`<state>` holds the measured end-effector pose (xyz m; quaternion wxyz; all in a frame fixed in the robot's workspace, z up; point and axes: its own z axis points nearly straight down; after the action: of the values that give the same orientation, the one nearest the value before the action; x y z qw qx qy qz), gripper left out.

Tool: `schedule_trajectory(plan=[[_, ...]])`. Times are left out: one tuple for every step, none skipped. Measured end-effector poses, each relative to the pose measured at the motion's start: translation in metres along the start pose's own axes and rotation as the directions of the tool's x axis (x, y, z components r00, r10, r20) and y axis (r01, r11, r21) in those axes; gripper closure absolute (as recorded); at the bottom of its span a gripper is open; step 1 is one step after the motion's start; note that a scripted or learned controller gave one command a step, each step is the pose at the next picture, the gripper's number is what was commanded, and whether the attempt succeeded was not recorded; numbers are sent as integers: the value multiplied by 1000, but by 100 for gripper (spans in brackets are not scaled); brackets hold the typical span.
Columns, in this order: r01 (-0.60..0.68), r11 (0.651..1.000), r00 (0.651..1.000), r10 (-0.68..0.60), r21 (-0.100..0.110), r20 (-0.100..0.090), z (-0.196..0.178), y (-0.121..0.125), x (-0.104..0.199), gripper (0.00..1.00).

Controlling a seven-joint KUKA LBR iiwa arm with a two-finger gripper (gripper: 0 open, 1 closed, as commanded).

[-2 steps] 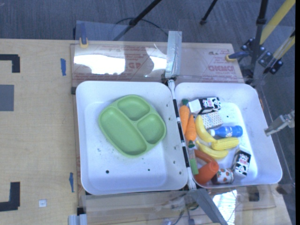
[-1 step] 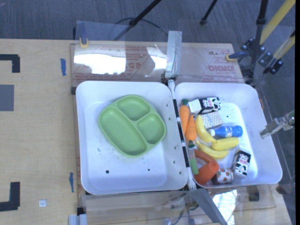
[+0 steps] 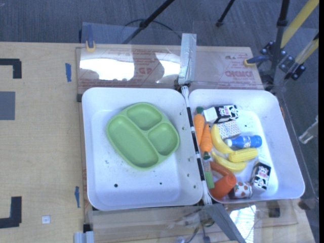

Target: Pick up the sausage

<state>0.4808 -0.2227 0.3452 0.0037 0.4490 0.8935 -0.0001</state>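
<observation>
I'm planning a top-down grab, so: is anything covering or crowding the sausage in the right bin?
Nothing visibly lies on top of the sausage. It is crowded, though: a banana sits just behind it, a carrot is by its left end, and an orange-red toy appears to touch its near side.

Green plate (image 3: 143, 134) left; toys (image 3: 230, 151) right

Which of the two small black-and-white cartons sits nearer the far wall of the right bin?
The black-and-white carton beside the orange carrot's tip; the other carton lies by the bin's near corner.
</observation>
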Motion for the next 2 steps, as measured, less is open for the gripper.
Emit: schedule_trajectory(plan=[[0,1000,1000,0,-4,7,-11,1,-1,100],[101,995,995,-101,-1,0,-91,66,-50,100]])
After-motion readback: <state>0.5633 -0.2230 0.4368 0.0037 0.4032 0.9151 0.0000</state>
